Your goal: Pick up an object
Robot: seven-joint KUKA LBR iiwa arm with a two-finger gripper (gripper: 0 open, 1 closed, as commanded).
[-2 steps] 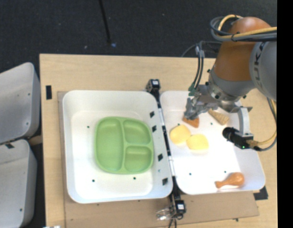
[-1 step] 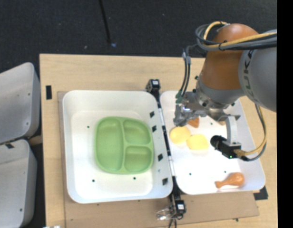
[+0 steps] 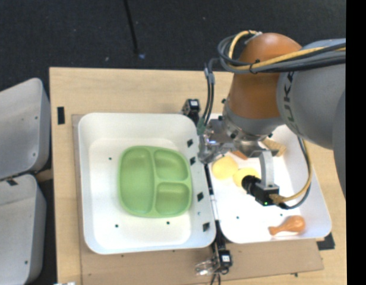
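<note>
Yellow object (image 3: 224,168), one, lies in the right bin (image 3: 316,209) near its left wall, partly hidden under the wrist of the arm (image 3: 260,94). One orange object (image 3: 288,225), pear-like with a narrow end, lies near the front edge of the same bin, well apart from the yellow one. A further pale orange piece (image 3: 276,148) shows by the wrist; what it is cannot be told. Gripper (image 3: 230,153) is low over the yellow object; its state cannot be told, and no object is seen held. One green tray (image 3: 154,181) with three compartments lies flat in the middle of the left bin (image 3: 91,159). Two white bins sit side by side, touching, on one bench (image 3: 64,94).
</note>
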